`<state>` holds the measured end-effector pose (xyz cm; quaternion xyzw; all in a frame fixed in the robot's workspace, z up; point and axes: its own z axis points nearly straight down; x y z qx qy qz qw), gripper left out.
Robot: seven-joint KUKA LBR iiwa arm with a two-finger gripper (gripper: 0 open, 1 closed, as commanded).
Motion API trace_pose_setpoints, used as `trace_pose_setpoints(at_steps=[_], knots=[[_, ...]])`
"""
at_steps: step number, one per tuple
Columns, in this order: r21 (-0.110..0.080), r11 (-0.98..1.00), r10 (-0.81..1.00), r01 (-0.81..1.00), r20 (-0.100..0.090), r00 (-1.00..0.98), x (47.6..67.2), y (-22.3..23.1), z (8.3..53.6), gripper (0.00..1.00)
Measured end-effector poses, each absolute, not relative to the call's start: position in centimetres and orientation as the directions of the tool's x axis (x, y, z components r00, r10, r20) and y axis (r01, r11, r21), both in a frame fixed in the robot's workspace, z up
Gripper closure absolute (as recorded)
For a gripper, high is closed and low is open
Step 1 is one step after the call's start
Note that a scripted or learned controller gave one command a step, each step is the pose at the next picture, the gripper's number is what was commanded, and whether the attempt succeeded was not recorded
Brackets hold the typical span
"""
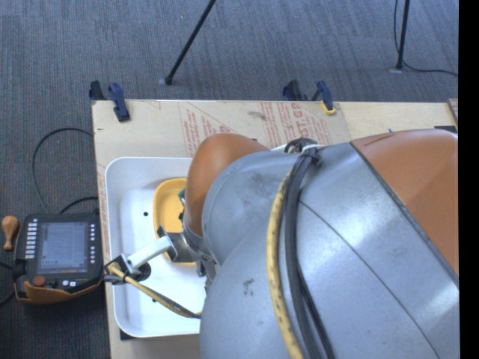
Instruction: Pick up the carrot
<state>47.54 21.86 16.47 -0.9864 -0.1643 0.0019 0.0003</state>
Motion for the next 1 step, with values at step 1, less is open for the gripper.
trace_pose_setpoints(at_steps=[1], knots=[[-0.001,-0.954,0.299,0.299,-0.004,0.954,47.85,16.12,16.36,0.0]])
